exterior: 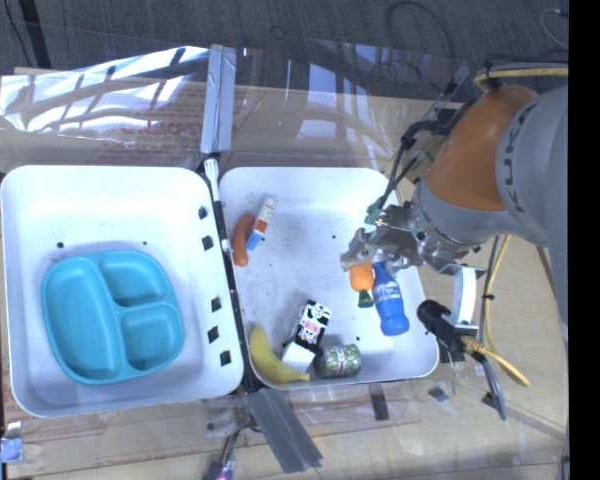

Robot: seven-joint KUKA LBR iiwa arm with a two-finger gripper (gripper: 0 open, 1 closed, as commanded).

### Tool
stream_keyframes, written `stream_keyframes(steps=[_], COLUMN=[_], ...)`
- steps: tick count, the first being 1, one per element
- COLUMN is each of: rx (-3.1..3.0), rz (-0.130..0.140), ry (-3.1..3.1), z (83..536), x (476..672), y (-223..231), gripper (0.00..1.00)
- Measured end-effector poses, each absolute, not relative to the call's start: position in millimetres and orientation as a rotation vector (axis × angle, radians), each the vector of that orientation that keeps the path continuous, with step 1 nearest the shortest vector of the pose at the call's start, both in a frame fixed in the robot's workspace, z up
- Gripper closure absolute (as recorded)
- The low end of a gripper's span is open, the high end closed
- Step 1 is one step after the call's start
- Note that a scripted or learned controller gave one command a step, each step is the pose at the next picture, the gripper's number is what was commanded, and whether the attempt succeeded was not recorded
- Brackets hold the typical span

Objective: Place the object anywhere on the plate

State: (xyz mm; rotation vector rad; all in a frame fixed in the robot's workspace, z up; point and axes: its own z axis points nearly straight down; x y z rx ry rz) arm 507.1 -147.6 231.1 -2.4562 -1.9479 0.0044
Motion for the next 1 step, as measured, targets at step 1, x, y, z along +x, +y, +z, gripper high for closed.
stream_keyframes(steps=[1], rx=[-2.277], rz=[0.003], ry=[-2.16], z=[255.7], x=[539.2], y=[-74.3], gripper=[1.0])
